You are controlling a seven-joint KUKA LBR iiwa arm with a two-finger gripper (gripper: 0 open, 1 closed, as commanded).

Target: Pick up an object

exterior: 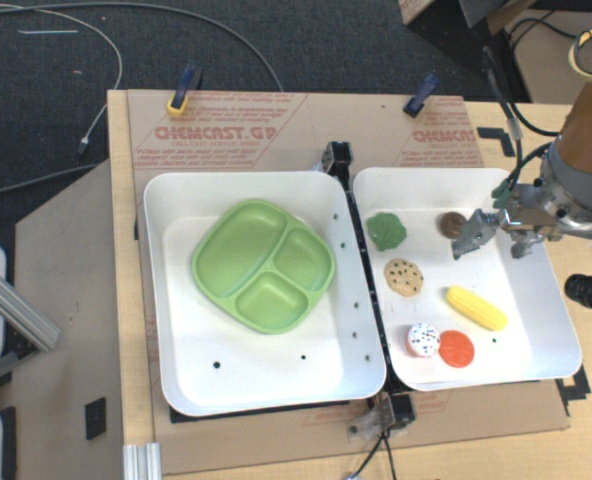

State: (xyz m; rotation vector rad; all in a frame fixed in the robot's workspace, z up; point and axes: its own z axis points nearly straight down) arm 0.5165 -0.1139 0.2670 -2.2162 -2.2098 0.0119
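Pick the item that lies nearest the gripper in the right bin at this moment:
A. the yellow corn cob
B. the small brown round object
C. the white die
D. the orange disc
B. The brown round object sits right beside the gripper near the back of the right bin, while the corn cob, orange disc and die lie farther toward the front.

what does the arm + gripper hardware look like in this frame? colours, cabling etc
The arm enters at the right edge: a rounded grey body with a broad orange-tan band above the wrist. The wrist is silver-grey metal. The gripper is compact, with two dark grey fingers below a metal mounting block. Thin dark cables loop along the wrist beside the arm. No markings or labels are legible at this size.
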